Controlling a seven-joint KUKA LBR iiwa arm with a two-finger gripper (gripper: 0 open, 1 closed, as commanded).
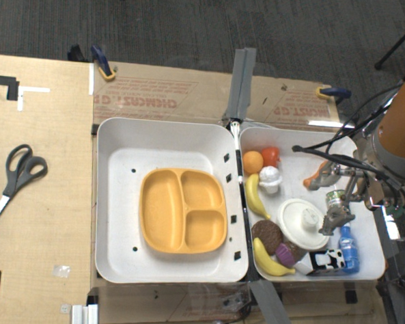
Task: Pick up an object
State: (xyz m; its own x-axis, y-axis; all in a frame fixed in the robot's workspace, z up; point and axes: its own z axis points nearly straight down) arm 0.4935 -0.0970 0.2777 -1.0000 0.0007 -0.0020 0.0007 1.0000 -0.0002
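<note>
So the two-finger metal gripper (334,215) hangs over the right white bin (368,265), jaws spread apart with nothing between them, right by the round white plastic lid (300,221). Two yellow bananas (254,196) lie nearby. The yellow sectioned plastic plate (184,210) sits in the left white bin (112,186).
</note>
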